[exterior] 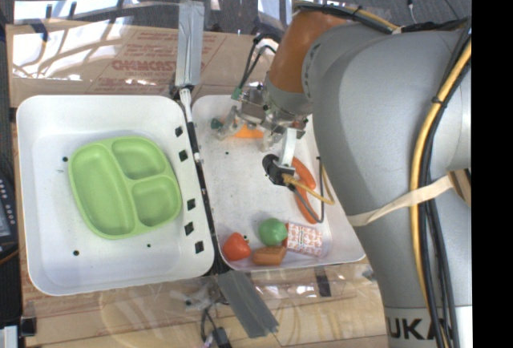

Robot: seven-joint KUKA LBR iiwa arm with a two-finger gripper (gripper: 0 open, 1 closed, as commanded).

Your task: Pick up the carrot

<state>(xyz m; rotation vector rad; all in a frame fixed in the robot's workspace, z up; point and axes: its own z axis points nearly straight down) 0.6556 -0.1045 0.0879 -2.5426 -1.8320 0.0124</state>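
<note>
Grey arm (385, 138) hangs over the right bin (240, 202), its gripper (255, 123) down at the orange carrot (250, 132), grip too hidden to tell.

One fixed overhead camera looks slantwise down on both bins (32, 178).

Bench (144, 58) w/ cardboard, 2 white bins (48, 258) side-by-side.

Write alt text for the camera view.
A grey arm reaches into the right white bin, its gripper low over a carrot near the far wall. The left bin holds a green divided plate.
</note>
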